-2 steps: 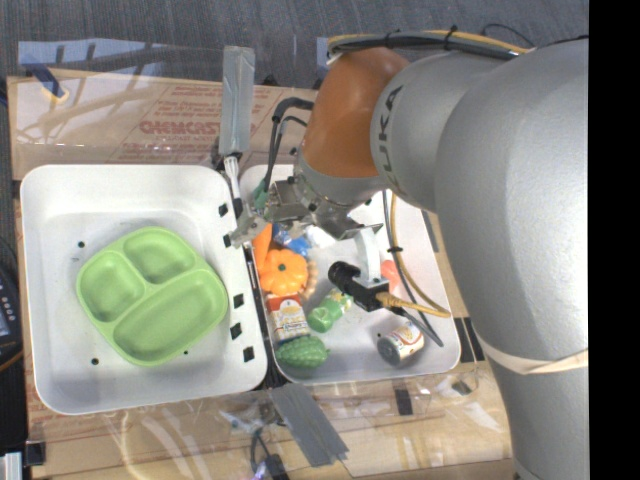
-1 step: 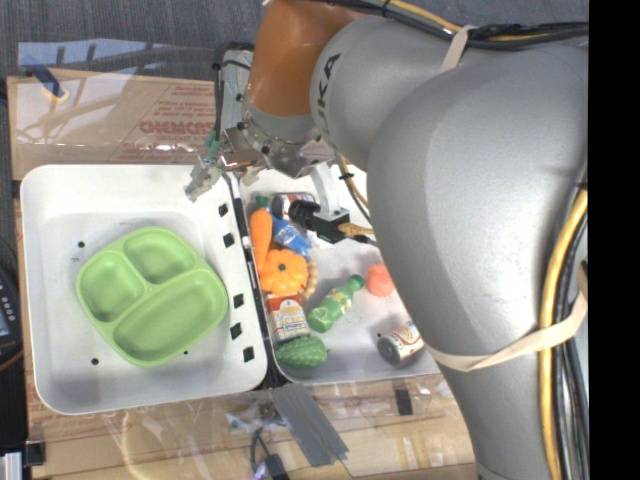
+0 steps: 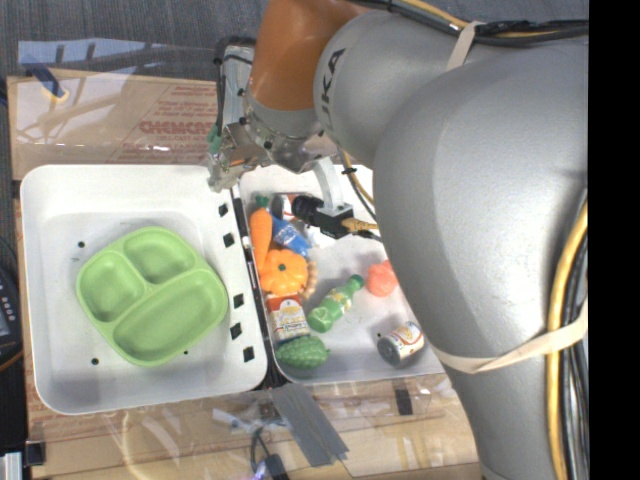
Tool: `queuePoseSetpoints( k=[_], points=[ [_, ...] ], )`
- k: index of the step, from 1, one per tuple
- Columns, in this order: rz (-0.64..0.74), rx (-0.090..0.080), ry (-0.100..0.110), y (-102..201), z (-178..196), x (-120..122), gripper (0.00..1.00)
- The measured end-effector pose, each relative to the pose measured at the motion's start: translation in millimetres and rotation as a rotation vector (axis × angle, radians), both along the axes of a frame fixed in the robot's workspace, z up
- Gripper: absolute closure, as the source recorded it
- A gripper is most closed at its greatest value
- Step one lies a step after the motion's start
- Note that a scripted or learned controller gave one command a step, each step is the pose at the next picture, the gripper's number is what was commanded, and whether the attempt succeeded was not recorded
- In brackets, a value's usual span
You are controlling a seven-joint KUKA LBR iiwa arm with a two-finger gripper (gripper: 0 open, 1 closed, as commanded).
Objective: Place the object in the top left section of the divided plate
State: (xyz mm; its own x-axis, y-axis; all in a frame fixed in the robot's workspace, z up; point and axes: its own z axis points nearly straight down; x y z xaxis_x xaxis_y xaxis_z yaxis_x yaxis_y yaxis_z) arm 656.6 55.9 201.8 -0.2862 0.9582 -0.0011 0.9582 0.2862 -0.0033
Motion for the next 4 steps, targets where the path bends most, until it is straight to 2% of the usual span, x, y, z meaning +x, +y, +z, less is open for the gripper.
queuePoseSetpoints(
  k=[1,2,3,4],
  points=[
    [0.099,0.002,-0.003,67.2,-4.9,-0.4,1.00],
    [0.019,0.002,-0.007,14.9,103.9,0.6,1.00],
    [-0.157,0.000,-0.002,71.5,133.3,-4.1,1.00],
    [-0.368,-0.001,0.003,57.3,45.9,-9.0,1.00]
  ],
)
